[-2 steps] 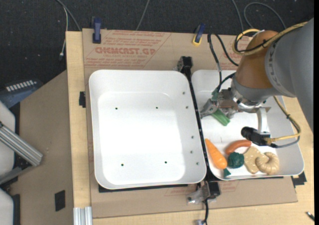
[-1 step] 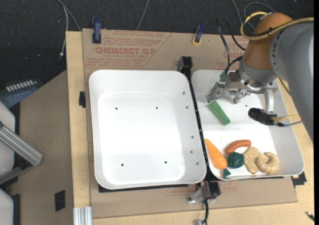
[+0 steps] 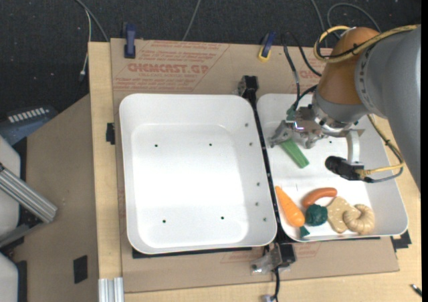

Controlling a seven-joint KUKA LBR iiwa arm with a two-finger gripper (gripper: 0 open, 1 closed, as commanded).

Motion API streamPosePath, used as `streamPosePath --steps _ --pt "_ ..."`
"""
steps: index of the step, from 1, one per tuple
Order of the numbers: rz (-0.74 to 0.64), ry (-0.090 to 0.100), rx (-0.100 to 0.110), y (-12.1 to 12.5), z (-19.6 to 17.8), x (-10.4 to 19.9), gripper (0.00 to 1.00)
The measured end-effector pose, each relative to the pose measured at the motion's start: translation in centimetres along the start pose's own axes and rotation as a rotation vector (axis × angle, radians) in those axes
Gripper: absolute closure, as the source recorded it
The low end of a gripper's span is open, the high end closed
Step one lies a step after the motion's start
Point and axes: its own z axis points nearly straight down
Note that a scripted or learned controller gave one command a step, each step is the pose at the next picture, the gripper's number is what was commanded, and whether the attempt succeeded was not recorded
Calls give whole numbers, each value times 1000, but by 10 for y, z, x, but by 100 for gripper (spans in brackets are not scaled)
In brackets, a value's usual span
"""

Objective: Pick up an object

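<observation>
The green stick (image 3: 294, 154) lies tilted in the right bin (image 3: 381, 180), near its left wall, just below the pincer (image 3: 297, 130); whether the pincer grips it cannot be told. A carrot (image 3: 289, 207), sausage (image 3: 319, 195) and tan pastries (image 3: 351, 216) sit nearer the front.

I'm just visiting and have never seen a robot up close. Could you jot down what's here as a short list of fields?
arm: grey, orange band, reaching in from the right
hand: low over the right white plastic bin
under hand: green plastic stick
near corner of right bin: orange toy carrot, red sausage, dark green lump, tan pastry shapes
left white bin: beside it
</observation>
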Motion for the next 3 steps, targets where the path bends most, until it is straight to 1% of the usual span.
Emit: streamPosePath --steps 1,2,3 --pt "1 -1 -2 1 -11 -1 100" --pt "1 -1 -3 1 -21 -1 100" --pt "-5 1 -7 12 -104 87 100"
